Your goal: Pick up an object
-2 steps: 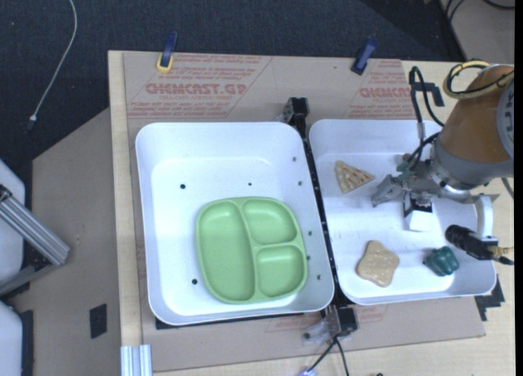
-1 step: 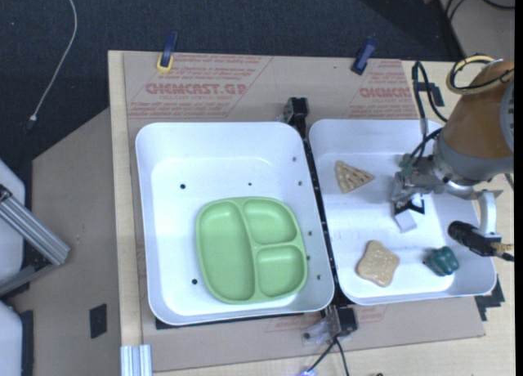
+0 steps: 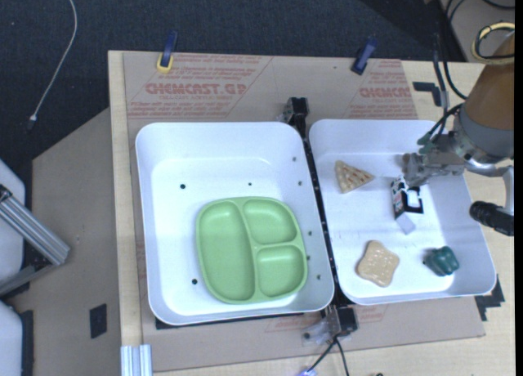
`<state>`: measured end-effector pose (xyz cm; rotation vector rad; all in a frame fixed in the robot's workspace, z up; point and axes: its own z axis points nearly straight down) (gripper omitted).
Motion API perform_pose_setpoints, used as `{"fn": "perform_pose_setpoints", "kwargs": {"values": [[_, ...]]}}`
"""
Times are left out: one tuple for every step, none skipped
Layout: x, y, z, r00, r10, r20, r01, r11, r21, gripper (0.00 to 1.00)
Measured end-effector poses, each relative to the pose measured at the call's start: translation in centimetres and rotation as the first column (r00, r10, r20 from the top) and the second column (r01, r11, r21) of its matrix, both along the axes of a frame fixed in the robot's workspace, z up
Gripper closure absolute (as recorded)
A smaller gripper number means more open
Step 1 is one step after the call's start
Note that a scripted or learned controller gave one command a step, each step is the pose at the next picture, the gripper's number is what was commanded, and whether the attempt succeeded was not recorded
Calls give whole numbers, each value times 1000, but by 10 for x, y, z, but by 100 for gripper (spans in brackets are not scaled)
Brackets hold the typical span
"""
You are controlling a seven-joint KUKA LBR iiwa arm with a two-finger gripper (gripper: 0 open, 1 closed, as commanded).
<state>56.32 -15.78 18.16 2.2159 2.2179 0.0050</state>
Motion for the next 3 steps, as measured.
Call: {"fn": "perform_pose_setpoints", "kwargs": {"values": [[-5,-5,61,1000,0,2,0,1000,-1,100],[-4,-5,66,1000,0,-4,0,1000,1,100],[-10,43,53,1000,4,-9,-4,1000,5,100]]}}
